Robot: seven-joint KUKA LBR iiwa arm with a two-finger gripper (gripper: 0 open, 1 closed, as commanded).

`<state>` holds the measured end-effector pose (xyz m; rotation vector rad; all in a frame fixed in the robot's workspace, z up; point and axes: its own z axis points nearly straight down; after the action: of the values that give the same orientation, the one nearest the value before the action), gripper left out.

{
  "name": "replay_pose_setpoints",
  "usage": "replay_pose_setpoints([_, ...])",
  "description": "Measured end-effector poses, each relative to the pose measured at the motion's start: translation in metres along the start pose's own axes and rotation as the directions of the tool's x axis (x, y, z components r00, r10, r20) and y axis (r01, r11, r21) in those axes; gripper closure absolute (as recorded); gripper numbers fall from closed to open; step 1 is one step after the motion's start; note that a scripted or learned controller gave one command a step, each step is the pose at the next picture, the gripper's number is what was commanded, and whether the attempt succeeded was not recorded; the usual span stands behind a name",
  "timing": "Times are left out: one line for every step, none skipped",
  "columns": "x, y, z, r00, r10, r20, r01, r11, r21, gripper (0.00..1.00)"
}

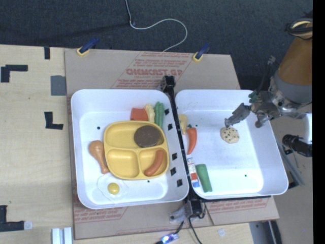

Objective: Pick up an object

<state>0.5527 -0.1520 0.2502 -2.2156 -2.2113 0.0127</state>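
Note:
A chocolate-chip cookie [230,134] lies in the right bin [254,184], toward its upper middle. My gripper [234,119] hangs just above and slightly right of the cookie, reaching in from the right, with nothing seen between its fingers. A carrot [191,139] and a green block [203,177] lie along the right bin's left wall. In the left bin [84,131] sits a yellow divided plate [118,159] bearing a brown patty [148,135] and a sausage [156,163].
A drumstick [98,154] and a small yellow piece [113,188] lie beside the plate. Red, yellow and green toy foods [150,113] crowd behind the plate. A marker-like tube [192,174] rests by the green block. Cardboard underlies both bins.

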Motion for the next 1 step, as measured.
replay_pose_setpoints([0.0003, 0.0022, -0.0067, 1.0, -0.003, 0.002, 0.003, 1.0, -0.012, 0.0])
